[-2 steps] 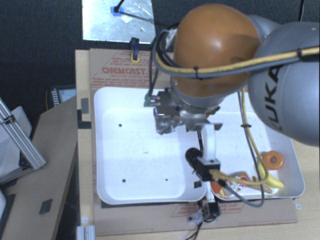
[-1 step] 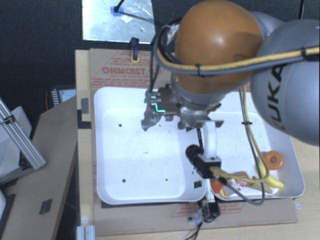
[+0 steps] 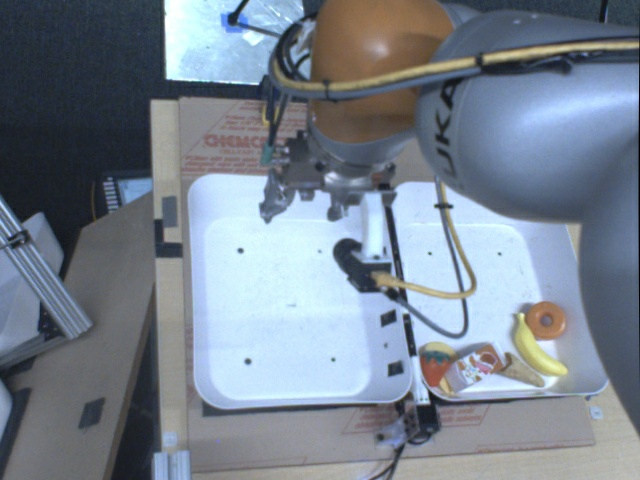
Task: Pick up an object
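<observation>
White right bin (image 3: 560, 258): banana (image 3: 537, 348) well apart from claw (image 3: 305, 200).

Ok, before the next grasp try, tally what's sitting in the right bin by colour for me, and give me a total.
Yellow: 1, the banana
Orange: 1, the ring-shaped piece beside the banana's top end
Red and white: 1, the packet
Red-orange: 1, the round piece left of the packet
Tan: 1, the cone-shaped piece
Total: 5, all in the right bin's near corner.
</observation>
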Tool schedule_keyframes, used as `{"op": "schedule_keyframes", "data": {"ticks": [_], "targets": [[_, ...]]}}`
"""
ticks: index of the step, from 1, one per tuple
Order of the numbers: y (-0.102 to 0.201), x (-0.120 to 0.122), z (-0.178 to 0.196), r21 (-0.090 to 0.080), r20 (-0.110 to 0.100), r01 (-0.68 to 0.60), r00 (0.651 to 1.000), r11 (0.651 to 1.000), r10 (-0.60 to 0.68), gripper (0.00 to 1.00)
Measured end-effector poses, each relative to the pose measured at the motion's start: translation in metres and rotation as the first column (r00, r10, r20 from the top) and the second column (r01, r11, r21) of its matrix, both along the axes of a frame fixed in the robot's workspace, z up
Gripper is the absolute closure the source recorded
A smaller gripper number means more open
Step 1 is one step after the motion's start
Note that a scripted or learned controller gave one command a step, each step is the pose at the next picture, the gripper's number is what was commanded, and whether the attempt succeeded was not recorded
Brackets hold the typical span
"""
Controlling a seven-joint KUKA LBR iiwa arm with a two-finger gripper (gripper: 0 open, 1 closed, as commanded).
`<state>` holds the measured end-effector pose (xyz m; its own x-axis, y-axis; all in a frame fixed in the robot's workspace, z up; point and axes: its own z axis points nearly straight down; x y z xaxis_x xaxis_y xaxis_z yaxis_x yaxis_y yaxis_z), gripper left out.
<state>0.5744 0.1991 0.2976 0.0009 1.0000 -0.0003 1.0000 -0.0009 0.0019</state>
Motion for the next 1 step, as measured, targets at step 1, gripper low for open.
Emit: {"op": "schedule_keyframes", "data": {"ticks": [1], "targets": [[-0.0828, -0.0298, 0.0668, -0.001, 0.004, 0.007, 1.000, 1.000, -0.007, 0.00]]}}
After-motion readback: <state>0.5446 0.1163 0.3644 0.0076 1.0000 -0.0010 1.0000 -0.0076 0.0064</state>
